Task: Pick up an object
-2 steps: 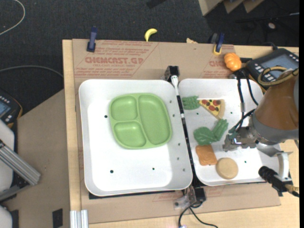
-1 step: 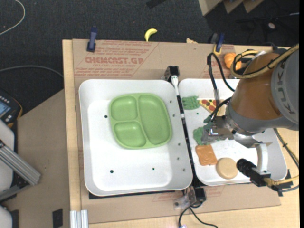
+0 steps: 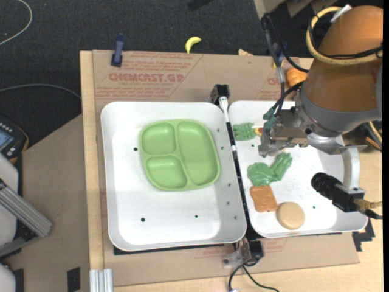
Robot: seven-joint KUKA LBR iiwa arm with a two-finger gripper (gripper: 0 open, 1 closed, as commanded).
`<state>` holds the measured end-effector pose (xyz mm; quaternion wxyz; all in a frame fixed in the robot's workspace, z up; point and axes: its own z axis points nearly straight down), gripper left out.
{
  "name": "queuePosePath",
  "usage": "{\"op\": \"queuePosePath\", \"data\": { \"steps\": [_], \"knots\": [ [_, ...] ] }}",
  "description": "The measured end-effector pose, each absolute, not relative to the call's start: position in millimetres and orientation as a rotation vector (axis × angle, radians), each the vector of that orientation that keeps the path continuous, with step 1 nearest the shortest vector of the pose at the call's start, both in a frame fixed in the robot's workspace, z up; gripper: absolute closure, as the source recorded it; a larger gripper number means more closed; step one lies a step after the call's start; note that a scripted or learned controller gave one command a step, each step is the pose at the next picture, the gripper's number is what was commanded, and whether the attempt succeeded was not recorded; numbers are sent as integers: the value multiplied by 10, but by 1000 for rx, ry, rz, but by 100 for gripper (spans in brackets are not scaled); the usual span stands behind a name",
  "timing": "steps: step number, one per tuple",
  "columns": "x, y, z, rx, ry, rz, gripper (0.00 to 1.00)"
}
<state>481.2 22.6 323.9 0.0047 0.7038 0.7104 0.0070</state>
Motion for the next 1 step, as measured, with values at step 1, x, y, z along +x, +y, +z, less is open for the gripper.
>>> {"op": "queuePosePath", "data": {
  "steps": [1],
  "knots": [
    [4804, 855, 4328, 2206, 2227, 23, 100]
  ]
}}
